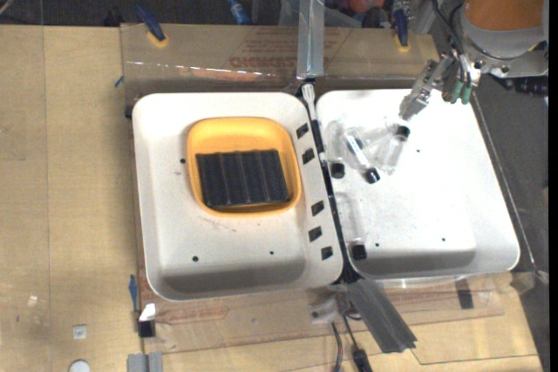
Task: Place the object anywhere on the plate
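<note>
While the object (373,149) is lying in the right bin (453,222) — a clear, glassy piece with dark tips, hard to make out — its long axis is running from upper right down to lower left, near the divider. Just beside its upper end the gripper (417,100) is hanging, fingers seeming nearly closed with nothing between them. Well apart, the yellow plate (199,139) is sitting in the left bin (161,240), carrying a black ridged block (241,177).
</note>
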`<action>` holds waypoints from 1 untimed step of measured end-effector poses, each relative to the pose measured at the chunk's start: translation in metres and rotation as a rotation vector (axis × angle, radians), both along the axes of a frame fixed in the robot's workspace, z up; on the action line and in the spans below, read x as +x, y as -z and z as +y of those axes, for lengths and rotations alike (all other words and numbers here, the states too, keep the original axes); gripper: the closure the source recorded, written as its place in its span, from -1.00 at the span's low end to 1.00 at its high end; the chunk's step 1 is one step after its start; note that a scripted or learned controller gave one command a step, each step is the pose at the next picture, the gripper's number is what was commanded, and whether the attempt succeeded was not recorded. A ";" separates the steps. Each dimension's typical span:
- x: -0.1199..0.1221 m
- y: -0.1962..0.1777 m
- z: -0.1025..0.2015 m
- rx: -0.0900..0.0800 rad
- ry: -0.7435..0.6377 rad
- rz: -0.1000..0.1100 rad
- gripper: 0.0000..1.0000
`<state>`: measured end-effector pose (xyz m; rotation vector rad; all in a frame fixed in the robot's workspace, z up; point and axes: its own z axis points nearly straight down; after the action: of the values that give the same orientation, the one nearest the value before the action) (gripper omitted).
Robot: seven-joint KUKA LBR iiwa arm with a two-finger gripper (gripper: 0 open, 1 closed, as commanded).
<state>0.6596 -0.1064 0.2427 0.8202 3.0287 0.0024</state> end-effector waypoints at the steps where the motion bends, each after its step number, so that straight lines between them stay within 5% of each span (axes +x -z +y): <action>1: -0.001 -0.003 -0.011 -0.001 -0.189 -0.003 1.00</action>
<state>0.6591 -0.1178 0.2454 0.5307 3.0892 0.0020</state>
